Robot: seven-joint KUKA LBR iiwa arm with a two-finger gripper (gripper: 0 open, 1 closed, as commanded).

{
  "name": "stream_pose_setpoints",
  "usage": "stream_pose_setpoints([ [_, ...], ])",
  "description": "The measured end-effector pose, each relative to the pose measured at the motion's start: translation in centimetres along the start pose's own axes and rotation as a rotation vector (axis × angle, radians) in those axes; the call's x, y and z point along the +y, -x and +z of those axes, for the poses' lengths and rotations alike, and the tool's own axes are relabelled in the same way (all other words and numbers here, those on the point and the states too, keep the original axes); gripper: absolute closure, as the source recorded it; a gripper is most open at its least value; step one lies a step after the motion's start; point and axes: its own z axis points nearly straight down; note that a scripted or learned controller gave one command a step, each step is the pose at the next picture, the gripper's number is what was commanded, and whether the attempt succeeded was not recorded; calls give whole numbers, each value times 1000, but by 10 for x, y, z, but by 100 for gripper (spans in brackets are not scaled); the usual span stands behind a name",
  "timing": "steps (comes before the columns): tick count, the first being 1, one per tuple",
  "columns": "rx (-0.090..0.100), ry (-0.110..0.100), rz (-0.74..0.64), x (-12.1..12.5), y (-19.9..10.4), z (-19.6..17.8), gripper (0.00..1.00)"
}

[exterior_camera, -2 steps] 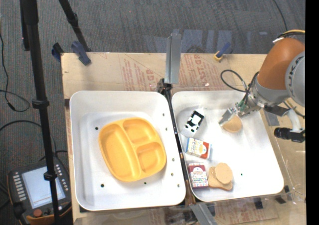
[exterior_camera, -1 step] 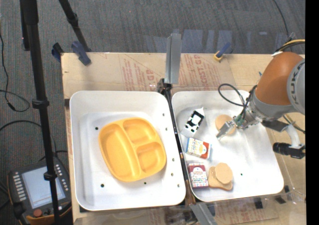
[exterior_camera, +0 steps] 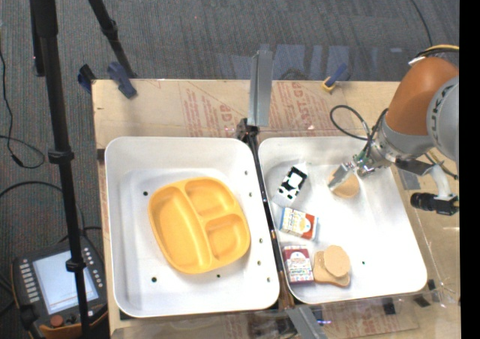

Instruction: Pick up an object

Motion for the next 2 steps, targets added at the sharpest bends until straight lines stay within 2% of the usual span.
stream_pose_setpoints([
  [1, 1, 0, -3, 1, -1, -8, 100],
  [2, -1, 1, 165, 26, -68, -147, 100],
])
